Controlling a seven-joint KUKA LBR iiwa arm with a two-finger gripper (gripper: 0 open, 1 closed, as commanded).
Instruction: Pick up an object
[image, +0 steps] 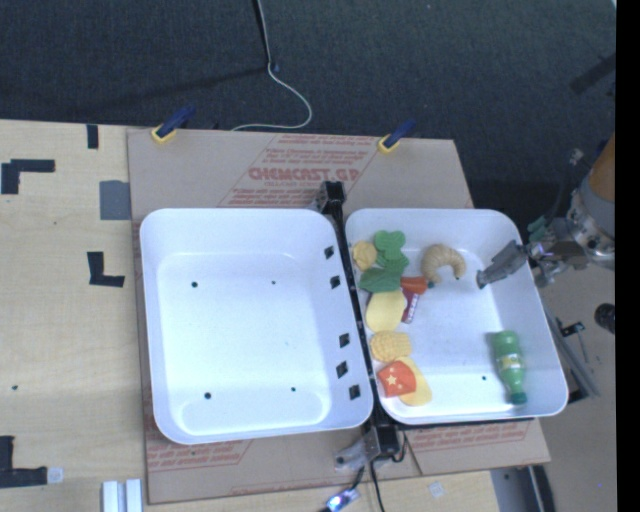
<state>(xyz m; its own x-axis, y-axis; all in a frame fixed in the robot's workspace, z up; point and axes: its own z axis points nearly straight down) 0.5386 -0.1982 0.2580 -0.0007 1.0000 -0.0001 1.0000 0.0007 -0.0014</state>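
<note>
Nearest the camera, low in the right-hand bin (455, 218), lie a red block with a pale mark (397, 378) resting on a yellow piece (416, 392), and, over by the bin's right wall, a green bottle (508, 365) on its side with its cap toward the near rim; above the red block sits a ridged yellow item (390, 346), perhaps toy corn, though the view is too coarse to be sure; next up comes a smooth yellow lump (382, 312), with a small red and white tube (411, 297) just beside it; a green leafy toy (386, 262) lies over the top of the heap, touching a small yellow piece (364, 255) at the bin's left wall; these things crowd along that left wall, while a tan croissant (443, 262) lies apart from them toward the middle of the far half.

Off to the croissant's right, the gripper (497, 268) hangs at the bin's right edge, its dark finger (503, 264) slanting down and leftward over the white floor; it touches none of the objects, and nothing shows in its grasp; whether the jaws stand apart or closed I cannot tell from this angle; the arm (588, 228) behind it reaches in from the right.

Beside this bin, the left-hand bin (240, 225) adjoins it along a dark clipped seam; both rest on a brown cardboard sheet (300, 165) held by two yellow and blue clamps (172, 123) on the wooden bench (55, 290); a thin cable (285, 80) curls across the dark floor beyond.
</note>
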